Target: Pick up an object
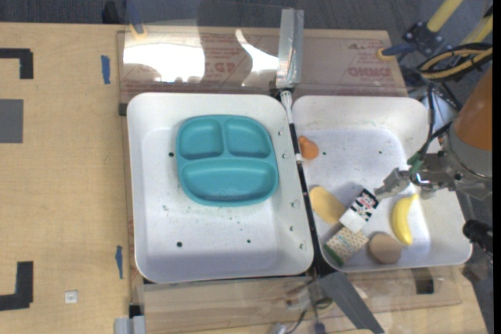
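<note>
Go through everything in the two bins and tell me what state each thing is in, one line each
Gripper: low over the right bin, holding nothing that I can see.
Teal plate: right way up in the left bin, nothing in its compartments.
Banana: lying flat, right bin.
Small carton: lying tilted against the yellow piece.
Brown ball: resting by the near wall.
Orange piece: resting at the divider.

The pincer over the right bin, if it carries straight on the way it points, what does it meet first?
Probably the black-and-white box: the pincer points left and slightly down toward it. How high the pincer sits is unclear, so it may pass above.
</note>
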